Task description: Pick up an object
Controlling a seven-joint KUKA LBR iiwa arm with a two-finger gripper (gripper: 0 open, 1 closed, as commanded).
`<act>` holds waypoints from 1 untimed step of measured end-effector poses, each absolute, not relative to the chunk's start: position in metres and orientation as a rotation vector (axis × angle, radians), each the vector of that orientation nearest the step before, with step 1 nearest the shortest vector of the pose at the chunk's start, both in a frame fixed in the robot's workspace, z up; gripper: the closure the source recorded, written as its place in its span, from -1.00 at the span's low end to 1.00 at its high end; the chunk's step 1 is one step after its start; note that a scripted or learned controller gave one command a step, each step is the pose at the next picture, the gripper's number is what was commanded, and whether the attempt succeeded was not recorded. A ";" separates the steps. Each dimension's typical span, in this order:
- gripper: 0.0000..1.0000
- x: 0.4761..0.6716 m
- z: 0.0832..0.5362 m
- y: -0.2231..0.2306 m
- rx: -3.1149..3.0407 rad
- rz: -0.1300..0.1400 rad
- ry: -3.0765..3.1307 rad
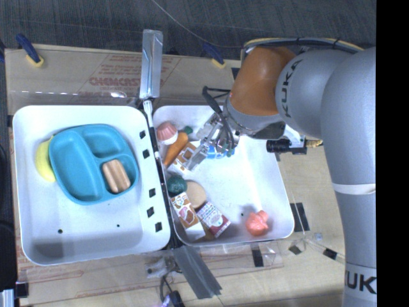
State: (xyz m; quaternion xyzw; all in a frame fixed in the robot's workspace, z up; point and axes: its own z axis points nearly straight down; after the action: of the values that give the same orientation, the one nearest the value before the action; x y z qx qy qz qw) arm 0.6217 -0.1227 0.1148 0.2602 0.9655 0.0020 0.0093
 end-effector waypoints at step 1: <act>-1.00 0.650 0.109 -0.111 0.945 -0.011 3.001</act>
State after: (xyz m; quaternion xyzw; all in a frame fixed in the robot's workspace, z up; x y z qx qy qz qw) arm 0.6503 -0.1112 0.1093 0.3004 0.9538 -0.0034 -0.0025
